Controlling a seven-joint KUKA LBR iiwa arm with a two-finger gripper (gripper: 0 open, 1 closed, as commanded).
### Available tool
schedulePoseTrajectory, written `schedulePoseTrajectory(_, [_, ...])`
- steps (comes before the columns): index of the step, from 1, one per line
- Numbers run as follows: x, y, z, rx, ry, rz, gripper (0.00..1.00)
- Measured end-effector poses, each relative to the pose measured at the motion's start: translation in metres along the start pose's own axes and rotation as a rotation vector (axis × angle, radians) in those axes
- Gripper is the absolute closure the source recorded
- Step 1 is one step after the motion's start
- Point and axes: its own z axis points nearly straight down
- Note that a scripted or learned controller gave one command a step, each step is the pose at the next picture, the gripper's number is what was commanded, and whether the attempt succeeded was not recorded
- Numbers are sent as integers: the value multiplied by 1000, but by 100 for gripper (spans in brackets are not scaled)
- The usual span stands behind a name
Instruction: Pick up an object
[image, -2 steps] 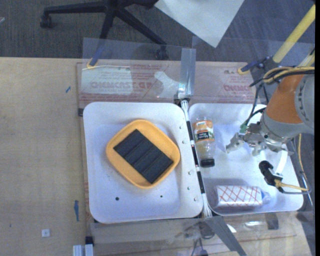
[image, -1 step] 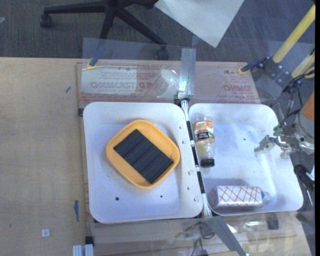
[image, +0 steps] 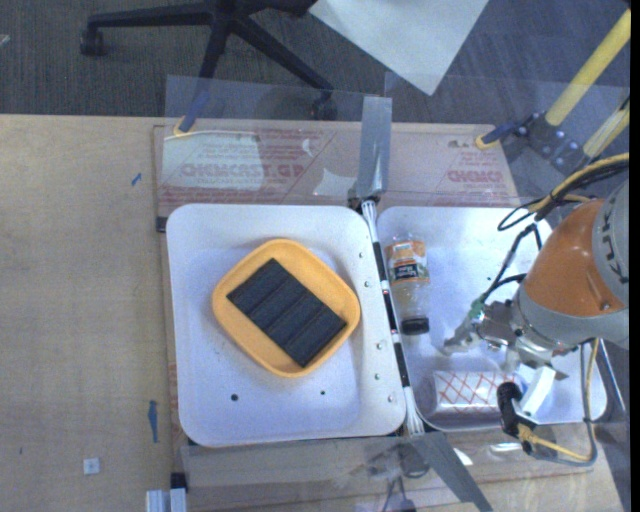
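Note:
In the left bin (image: 200, 400) lies a yellow square dish with a black ribbed insert (image: 286, 312), turned diagonally. The right bin (image: 460, 235) holds a small clear bottle (image: 407, 275) with an orange label and a black cap, lying along the bin's left wall. At the bin's front edge sits a white packet with a red crosshatch pattern (image: 465, 387). My gripper (image: 468, 333) hangs over the middle of the right bin, to the right of the bottle's cap and just above the packet. Nothing shows in its grasp.
The grey arm with its orange band (image: 575, 275) covers the right side of the right bin. A metal divider (image: 385, 300) runs between the bins. Behind the bins lies a cardboard sheet (image: 250, 170), and the wooden bench extends to the left.

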Motion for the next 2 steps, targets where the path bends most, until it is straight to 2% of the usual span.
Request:
schedulePoseTrajectory(1, [78, 102, -96, 8, -3, -72, 0])
schedulePoseTrajectory(2, [4, 116, -44, 11, -1, -279, 0])
